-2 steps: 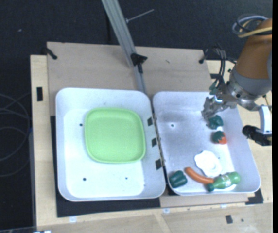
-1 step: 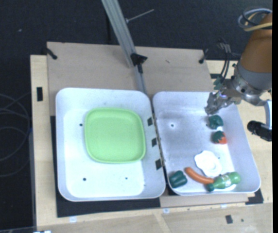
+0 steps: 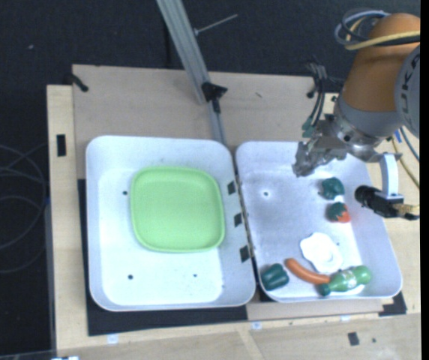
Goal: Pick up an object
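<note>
A green plate (image 3: 177,208) is lying in the left bin (image 3: 106,276). The gripper (image 3: 307,163) is hanging over the right bin's (image 3: 274,163) far side, near a dark green object (image 3: 331,187); I cannot tell its grasp.

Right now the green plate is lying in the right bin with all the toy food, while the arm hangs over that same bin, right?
Not quite. The camera view shows the green plate lying alone in the left bin. The toy food is in the right bin, and the gripper does hang over that bin's far end.
</note>
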`<state>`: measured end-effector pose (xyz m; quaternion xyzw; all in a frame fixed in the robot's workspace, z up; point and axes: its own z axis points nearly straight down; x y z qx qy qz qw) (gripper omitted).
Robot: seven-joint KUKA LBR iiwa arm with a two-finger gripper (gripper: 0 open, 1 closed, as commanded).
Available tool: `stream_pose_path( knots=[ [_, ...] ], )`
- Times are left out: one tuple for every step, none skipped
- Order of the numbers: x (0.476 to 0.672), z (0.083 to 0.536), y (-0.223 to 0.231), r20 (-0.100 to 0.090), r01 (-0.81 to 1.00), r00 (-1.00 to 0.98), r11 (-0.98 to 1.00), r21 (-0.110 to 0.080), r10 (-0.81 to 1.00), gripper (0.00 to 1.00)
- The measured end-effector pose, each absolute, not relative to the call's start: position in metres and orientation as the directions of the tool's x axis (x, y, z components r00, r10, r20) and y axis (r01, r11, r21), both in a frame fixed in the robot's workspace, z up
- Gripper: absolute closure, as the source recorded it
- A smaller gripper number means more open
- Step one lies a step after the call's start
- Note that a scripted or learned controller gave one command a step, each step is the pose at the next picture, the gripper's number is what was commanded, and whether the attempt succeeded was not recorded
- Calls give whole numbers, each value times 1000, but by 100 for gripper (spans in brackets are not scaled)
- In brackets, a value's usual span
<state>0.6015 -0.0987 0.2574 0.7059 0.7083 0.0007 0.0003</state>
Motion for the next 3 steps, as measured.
stream_pose_path(
  knots=[
    [610, 246, -47, 0, 1000, -3, 3, 0, 1000, 100],
    [621, 235, 3, 0, 1000, -3, 3, 0, 1000, 100],
    [635, 226, 51, 0, 1000, -3, 3, 0, 1000, 100]
  ],
)
